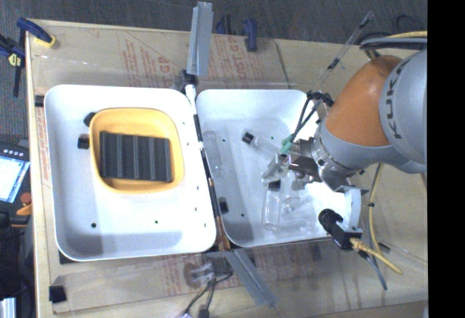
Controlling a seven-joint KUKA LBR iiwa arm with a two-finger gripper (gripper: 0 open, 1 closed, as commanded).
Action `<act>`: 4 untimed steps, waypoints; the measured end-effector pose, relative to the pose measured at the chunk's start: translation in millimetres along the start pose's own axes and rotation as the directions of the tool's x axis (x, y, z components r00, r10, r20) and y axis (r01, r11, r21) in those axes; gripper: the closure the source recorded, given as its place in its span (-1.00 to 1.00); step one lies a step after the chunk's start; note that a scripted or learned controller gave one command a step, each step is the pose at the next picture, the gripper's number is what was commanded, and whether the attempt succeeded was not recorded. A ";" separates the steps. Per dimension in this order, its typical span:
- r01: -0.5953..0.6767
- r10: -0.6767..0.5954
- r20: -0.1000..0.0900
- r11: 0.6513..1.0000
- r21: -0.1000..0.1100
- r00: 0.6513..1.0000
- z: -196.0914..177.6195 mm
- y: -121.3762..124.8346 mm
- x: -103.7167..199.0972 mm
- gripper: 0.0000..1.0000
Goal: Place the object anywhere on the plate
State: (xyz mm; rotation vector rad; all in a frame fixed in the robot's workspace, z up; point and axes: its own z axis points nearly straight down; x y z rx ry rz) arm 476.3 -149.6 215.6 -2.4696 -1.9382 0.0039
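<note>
**Gripper low over the right bin**

We see the gripper [280,168] down in the right bin [240,226], by clear, glassy objects [280,208]; we cannot tell what it is doing or which object is meant. The yellow plate [138,118] sits in the left bin [73,229], carrying a dark ridged block [136,157].

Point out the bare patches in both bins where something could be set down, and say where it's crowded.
Left bin: bare white floor runs along the near edge below the yellow plate, plus a strip down its left side. Right bin: free floor lies at its left half, between the dividing wall and the clear objects. The right half is crowded by the gripper and arm.
</note>
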 end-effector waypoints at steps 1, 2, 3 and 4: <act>0.223 -0.223 0.000 0.975 -0.002 0.975 -37.2 59.4 79.1 1.00; 0.388 -0.388 0.000 0.922 -0.001 0.922 -21.9 90.0 125.9 1.00; 0.595 -0.595 -0.001 0.803 0.003 0.803 25.1 93.2 146.8 1.00; 0.595 -0.595 -0.001 0.803 0.002 0.803 24.6 93.5 146.6 -1.00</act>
